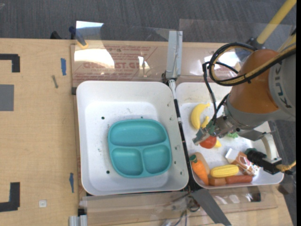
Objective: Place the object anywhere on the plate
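1. Teal plate (139, 147) sits in left bin (89, 102), nothing on it.
2. Gripper (206, 136) hovers over red tomato (209, 141) in right bin (188, 91); we cannot tell jaws' state.
3. We'd centre jaws on the tomato, lift straight, clear the divider.

Arm (282, 86): partial "KU" lettering. Back panel (113, 65): faint red print, probably unreadable.

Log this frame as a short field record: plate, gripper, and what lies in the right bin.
plate: teal plate, three compartments, nothing on it, in left bin
gripper: gripper low in right bin, over a red tomato
grasp: cannot tell
right bin items: banana, carrot, corn, sausage, meat piece
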Available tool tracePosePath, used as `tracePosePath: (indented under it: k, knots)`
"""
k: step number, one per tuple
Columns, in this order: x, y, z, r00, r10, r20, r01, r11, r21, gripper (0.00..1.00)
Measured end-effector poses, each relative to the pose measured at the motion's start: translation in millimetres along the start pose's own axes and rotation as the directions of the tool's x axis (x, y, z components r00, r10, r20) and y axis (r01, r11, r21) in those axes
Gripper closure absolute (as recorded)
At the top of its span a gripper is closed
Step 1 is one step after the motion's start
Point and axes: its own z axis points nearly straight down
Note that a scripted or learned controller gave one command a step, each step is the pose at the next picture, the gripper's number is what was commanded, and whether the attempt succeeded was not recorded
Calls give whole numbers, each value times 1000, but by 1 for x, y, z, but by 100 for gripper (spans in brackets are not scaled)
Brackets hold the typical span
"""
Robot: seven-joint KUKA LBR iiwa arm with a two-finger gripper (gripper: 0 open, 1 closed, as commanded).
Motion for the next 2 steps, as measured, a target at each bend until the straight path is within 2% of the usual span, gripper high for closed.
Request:
tracePosePath:
  k: [1,2]
  knots:
    - [69,18,-8,967,-255,-1,255,967,-3,100]
    - [69,18,-8,967,-254,0,254,967,-3,0]
